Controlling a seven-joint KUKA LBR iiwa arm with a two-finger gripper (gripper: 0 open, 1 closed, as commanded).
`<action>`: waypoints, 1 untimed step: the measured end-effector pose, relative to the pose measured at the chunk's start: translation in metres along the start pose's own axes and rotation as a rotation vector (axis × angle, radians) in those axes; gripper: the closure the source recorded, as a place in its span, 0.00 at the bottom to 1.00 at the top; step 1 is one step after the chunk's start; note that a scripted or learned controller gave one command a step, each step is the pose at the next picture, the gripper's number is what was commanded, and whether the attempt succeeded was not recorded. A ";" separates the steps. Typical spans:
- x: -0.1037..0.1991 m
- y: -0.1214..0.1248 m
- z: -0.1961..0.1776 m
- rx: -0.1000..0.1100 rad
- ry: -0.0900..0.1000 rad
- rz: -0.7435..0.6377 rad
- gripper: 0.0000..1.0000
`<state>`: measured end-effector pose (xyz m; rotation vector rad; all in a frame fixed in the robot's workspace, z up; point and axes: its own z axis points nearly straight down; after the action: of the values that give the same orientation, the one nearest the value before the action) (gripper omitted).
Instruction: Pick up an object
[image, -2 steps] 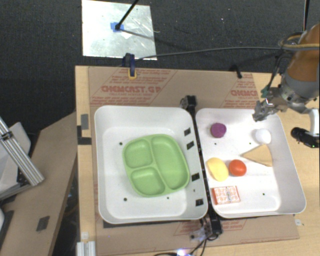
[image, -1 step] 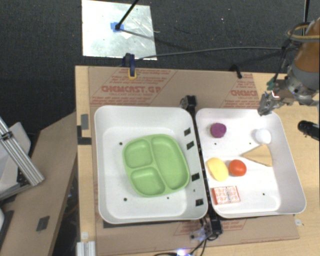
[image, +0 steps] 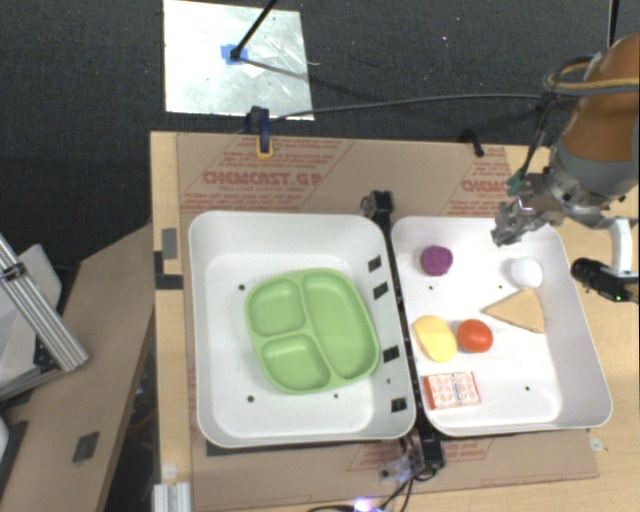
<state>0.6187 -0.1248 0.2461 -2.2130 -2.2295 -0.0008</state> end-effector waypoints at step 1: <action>0.044 -0.028 0.009 0.001 0.000 0.001 1.00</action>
<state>0.5904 -0.0807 0.2373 -2.2131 -2.2279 0.0005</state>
